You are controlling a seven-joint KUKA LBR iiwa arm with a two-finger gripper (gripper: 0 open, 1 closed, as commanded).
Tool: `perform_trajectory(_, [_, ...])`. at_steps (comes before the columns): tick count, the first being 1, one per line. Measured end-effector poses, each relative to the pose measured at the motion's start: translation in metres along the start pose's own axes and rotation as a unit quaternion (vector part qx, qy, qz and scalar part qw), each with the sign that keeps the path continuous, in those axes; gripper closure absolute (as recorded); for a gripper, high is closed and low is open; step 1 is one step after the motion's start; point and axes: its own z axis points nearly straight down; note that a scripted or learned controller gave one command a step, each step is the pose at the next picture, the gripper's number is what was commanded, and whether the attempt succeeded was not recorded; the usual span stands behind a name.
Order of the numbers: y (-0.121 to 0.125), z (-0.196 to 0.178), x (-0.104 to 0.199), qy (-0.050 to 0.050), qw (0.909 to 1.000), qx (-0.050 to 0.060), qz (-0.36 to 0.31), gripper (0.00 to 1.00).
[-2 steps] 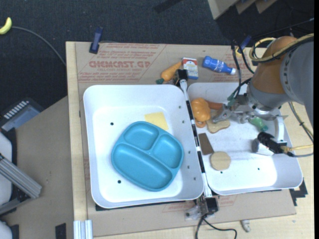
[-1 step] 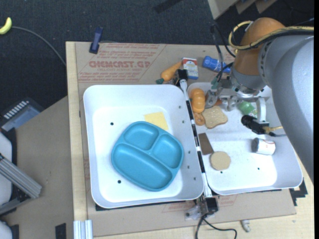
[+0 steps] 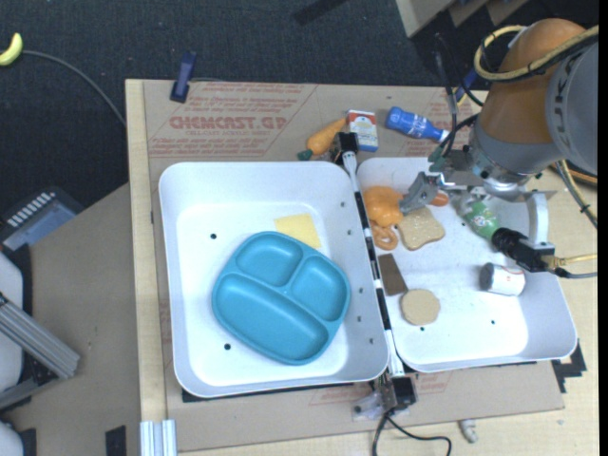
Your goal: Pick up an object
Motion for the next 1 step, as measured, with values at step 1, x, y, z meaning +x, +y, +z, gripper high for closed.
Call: perform_trajectory(1, [0.0588,0.1027,-0.0436,-0.001,1.0000,0.001,0.000,0.00])
